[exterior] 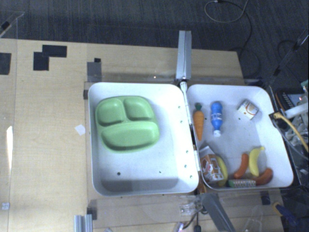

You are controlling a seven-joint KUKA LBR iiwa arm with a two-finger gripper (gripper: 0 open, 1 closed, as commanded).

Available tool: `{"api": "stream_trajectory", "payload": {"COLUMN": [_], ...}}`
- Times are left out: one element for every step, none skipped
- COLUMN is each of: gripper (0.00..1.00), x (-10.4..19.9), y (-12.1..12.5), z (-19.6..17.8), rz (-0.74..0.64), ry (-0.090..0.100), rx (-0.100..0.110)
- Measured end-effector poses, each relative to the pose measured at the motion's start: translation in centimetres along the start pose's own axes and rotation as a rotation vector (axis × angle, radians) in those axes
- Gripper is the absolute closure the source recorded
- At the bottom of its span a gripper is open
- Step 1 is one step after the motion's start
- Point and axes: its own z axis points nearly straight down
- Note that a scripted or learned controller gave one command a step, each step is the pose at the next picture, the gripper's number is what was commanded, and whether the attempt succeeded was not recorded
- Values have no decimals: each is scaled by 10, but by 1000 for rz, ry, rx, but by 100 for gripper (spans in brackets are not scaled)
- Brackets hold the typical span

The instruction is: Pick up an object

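Left bin [96, 178] holds a green divided plate [127, 123] (far-left part). Right bin [285, 151]: carrot [198, 123] at its left wall, blue bottle [216, 118] beside it, small carton [248, 109] far right, snack packet [212, 168], sausage [241, 165] and banana [256, 159] near edge.

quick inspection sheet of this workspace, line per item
surface: wooden bench bearing left bin and right bin
job's things: in the right bin a carrot, blue bottle, small carton, snack packet, banana, sausages
clutter: green divided plate in the left bin
grippers: nothing seen
cables: black cable on the floor, yellow cable at right
surroundings: dark carpet, black marks on the bench
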Motion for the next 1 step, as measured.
{"api": "stream_trajectory", "payload": {"gripper": [100], "x": [5], "y": [1], "z": [-4], "rz": [-1], "ry": [0], "rx": [0]}}
